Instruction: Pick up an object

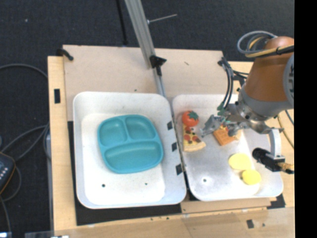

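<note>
Presently listed: two white bins side by side on a bench. Left bin (pixel 89 192) holds one teal divided plate (pixel 130 144), lying flat near its middle. Right bin (pixel 218 190) holds several toy foods: a tomato (pixel 189 118) at the upper left, a pizza slice (pixel 192 140) just below it and touching or nearly so, an orange block (pixel 225 136) toward the middle, and two yellow discs (pixel 245 168) near the lower right, one overlapping the other's edge. Arm, grey with orange band, enters from the right; its gripper (pixel 217 125) sits low over the right bin, between the tomato and the orange block, apparently just above the block's upper left corner. Whether it is spread or closed cannot be told from this angle, and nothing is visibly held. Likely target, by judgement: the orange block, being nearest. Handling note: centre the tool squarely over the block before descending, close across its narrower sides, and keep clear of the pizza slice beside it; a grip on one corner would probably let it twist out.
</note>
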Available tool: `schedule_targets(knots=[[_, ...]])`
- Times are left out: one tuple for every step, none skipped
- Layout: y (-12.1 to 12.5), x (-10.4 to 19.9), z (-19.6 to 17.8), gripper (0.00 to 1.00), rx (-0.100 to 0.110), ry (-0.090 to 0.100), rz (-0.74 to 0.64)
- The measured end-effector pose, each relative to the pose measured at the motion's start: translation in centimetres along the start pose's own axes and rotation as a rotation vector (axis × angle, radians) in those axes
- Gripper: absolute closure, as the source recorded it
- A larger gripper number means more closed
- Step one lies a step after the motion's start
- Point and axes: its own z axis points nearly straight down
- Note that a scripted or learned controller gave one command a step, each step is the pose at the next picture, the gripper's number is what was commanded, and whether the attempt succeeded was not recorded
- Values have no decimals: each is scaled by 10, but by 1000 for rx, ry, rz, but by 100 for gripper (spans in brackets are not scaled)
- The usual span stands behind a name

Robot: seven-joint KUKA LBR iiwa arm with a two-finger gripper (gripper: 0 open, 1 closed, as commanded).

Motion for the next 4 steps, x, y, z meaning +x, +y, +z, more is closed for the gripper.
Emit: schedule_targets(knots=[[0, 0, 0, 0, -1, 0, 2], [-9, 1, 57, 0, 5, -1, 3], [-15, -1, 120, 0, 7, -1, 3], [-15, -2, 134, 0, 3, -1, 5]])
